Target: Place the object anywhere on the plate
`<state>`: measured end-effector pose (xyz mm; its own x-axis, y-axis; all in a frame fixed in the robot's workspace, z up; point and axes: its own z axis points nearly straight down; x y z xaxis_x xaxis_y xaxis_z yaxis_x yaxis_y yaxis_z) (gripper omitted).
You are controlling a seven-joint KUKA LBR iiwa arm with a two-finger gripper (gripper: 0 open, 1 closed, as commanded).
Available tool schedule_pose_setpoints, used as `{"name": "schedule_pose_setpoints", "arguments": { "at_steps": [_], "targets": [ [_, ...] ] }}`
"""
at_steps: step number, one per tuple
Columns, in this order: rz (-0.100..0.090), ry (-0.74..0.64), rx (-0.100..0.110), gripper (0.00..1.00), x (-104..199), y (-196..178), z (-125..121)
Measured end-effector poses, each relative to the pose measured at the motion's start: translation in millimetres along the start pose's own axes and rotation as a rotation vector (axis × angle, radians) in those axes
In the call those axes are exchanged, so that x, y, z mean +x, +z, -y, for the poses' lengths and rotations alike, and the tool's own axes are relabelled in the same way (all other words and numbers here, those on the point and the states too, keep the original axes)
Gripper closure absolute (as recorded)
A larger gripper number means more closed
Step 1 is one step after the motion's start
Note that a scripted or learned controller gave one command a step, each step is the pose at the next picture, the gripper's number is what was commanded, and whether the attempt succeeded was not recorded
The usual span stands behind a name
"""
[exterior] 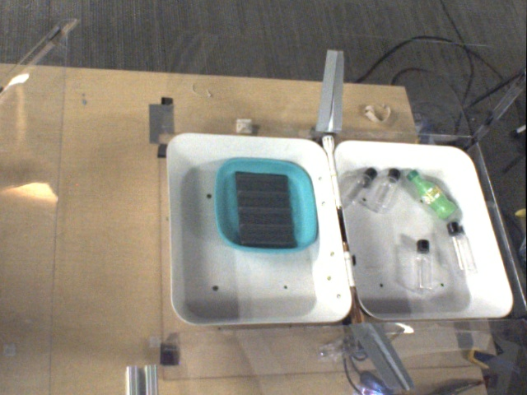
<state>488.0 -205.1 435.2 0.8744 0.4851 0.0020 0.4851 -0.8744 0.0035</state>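
Note:
A teal plate (306, 208) lies in the left bin (189, 253), toward its back. A dark ribbed rectangular pad (265, 209) lies flat on the plate's middle. In the right bin (486, 290) lie several small bottles: two clear ones with black caps (360, 184) (384, 189) at the back left, a green bottle (432, 194) at the back right, a clear vial (461, 246) on the right, and another clear bottle (423, 266) near the middle front.
A grey metal post (331, 93) stands behind the seam between the bins. A small pale block (243, 126) sits on the wooden bench behind the left bin. Cables run at the back right.

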Motion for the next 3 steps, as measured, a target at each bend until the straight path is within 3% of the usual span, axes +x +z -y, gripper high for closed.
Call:
{"name": "schedule_pose_setpoints", "arguments": {
  "at_steps": [2,3],
  "targets": [
    [0.0,0.259,0.0,0.0,-0.3,-0.2,-0.2],
    [0.0,0.298,0.0,0.0,-0.3,-0.3,-0.2]
  ]
}}
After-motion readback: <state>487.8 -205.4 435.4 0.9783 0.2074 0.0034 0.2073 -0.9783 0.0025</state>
